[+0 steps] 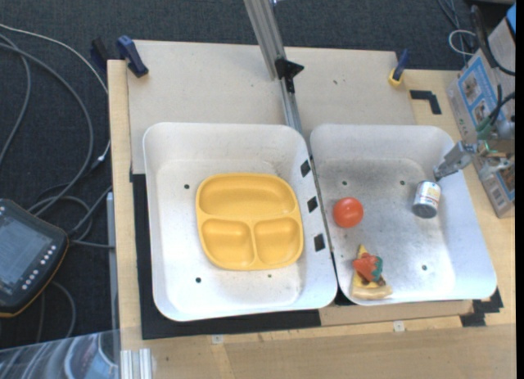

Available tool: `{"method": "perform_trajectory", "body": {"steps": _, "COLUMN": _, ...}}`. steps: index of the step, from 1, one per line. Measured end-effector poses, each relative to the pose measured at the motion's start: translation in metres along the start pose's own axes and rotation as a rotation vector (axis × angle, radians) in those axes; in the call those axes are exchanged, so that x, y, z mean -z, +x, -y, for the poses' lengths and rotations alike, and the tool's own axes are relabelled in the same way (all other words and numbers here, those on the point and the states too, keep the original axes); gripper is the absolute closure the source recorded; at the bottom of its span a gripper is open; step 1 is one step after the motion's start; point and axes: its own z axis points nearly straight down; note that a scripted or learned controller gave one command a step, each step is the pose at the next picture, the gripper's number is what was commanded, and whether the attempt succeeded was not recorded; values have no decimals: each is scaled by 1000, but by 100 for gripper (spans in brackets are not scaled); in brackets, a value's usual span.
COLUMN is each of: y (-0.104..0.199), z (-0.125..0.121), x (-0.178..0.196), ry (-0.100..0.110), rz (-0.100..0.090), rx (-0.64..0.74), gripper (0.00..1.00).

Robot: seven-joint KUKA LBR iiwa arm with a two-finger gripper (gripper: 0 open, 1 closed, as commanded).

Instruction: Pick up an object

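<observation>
two white bins are sitting side by side on the bench. the left bin is holding a yellow plate with three parts, one long part at the back and two smaller ones at the front. the plate is lying flat near the middle of that bin.

the right bin is holding three small things. an orange ball is sitting near the bin's left side. in front of it, near the front edge, a toy pizza slice is lying flat, with something red and green on top of it. a small silver can is lying on its side toward the right side of the bin, well apart from the ball and the pizza slice.

the gripper is reaching in from the right, over the right bin's far right part. its grey tip is pointing down and left, just beside the can, up and to the right of it. it is too small and blurry to tell if the claw is apart or together. nothing is showing between its tips, and i cannot tell if it is touching the can.

a grey metal pole is leaning up from the back of the bench, between the two bins.
</observation>
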Motion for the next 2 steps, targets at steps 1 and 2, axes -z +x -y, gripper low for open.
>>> {"method": "perform_trajectory", "body": {"steps": 1, "y": 0, "z": 0, "x": 0, "ry": 0, "rz": 0, "rx": 0, "gripper": 0}}
{"method": "perform_trajectory", "body": {"steps": 2, "y": -4, "z": 0, "x": -43, "ry": 3, "rz": -1, "rx": -1, "gripper": 0}}
